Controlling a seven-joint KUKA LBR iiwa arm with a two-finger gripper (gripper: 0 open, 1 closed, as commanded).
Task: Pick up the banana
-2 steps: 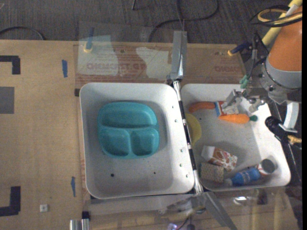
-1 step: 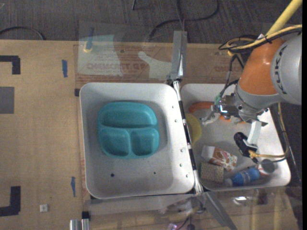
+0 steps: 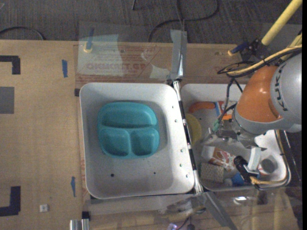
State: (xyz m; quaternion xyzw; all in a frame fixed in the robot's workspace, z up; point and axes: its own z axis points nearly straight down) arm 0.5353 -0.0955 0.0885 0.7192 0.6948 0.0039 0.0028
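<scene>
The banana (image 3: pixel 194 128) lies as a yellow curve against the left wall of the right bin (image 3: pixel 209 91), partly hidden by clutter. My gripper (image 3: pixel 219 131) hangs low inside that bin, just right of the banana, under the orange wrist band. The arm's bulk covers much of the bin's right half. Nothing can be seen held.
The left bin (image 3: pixel 96 176) holds a teal divided plate (image 3: pixel 128 129). In the right bin lie an orange item (image 3: pixel 203 106) at the back, a printed packet (image 3: pixel 222 157), a tan item (image 3: pixel 211 172), a blue item (image 3: pixel 237 180) and a grey round item (image 3: pixel 267 166).
</scene>
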